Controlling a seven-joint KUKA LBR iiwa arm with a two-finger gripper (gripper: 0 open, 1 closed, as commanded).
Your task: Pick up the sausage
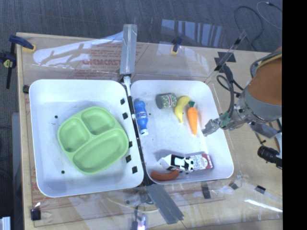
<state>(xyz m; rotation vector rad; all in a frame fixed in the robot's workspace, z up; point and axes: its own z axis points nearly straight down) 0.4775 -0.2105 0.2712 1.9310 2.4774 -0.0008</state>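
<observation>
From above, the milk carton [189, 162] lying on its side in the right bin [218, 102] is the handiest marker. The sausage [165, 175] lies just below and to the left of that carton, touching or nearly touching it, pressed along the bin's near wall close to the corner by the divider. It looks like a small toy: light, smooth, probably a bit slick and slightly curved, likely to roll or skid if nudged. I'd judge the best hold is across its middle, squeezing its narrow width, though the wall on one side and the carton on the other leave little room for fingers.

Up from the carton sit a carrot [192, 120], a banana [181, 107] and a small can [166, 100]; a blue bottle [140, 116] lies up and left by the divider. The left bin holds a green plate [93, 139].

The gripper [211, 126] is up and right of the carton, at the bin's right edge, well apart from the sausage. The arm reaches in low from the right, its wrist angled toward the bin. I cannot tell how the hand is set.
</observation>
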